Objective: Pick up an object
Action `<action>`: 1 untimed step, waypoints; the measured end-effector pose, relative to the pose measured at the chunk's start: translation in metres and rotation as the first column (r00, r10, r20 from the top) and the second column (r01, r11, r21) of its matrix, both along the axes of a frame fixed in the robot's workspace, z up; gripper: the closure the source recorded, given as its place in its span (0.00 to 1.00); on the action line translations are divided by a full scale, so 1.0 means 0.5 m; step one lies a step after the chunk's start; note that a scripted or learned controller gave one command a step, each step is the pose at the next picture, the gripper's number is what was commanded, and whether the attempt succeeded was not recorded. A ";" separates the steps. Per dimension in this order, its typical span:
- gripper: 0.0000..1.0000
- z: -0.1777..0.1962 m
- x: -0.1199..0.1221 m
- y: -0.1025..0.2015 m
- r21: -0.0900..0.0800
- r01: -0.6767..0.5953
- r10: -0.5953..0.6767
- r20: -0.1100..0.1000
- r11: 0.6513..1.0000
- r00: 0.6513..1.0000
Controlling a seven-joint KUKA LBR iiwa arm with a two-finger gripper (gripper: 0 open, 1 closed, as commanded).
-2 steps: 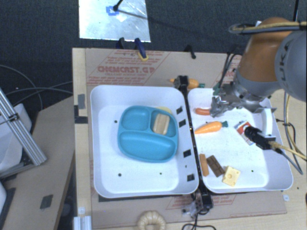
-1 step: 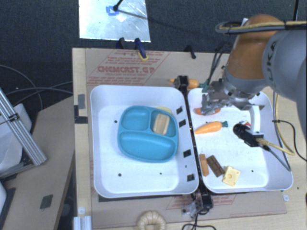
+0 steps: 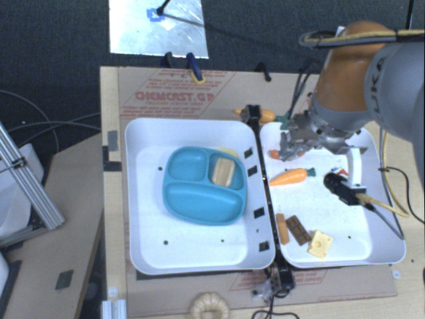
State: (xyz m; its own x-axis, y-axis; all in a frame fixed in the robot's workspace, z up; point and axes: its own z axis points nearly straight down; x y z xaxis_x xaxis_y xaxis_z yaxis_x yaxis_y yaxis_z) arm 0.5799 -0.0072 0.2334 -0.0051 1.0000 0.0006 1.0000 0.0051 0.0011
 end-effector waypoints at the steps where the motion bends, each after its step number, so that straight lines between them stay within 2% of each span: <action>1: 1.00 -0.017 0.018 -0.002 -0.001 -0.001 0.001 0.001 1.000 1.000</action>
